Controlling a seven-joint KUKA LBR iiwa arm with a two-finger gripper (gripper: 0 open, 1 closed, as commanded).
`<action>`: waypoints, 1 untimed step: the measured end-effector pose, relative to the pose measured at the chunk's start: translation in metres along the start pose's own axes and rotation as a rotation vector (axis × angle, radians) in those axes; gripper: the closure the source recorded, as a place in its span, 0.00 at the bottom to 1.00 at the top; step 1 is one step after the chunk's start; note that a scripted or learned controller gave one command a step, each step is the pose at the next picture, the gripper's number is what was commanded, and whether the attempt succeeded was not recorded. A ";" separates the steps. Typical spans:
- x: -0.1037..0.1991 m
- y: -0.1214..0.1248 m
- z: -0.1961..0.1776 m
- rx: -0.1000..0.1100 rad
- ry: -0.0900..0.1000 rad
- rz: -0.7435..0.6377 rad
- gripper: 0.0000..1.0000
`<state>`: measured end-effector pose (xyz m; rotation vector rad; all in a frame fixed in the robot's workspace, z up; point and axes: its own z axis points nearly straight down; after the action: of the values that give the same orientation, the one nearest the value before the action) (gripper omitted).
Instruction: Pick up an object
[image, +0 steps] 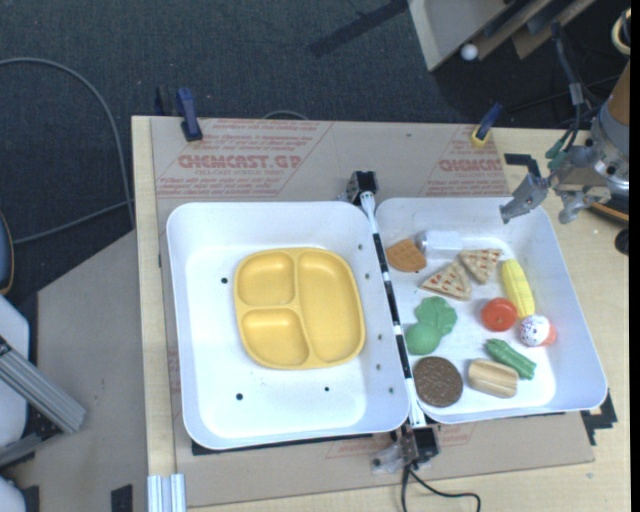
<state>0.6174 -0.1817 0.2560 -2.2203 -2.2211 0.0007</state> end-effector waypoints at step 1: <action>-0.037 -0.020 0.148 0.000 0.000 0.000 0.00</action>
<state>0.5969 -0.2188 0.1079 -2.2202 -2.2209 0.0005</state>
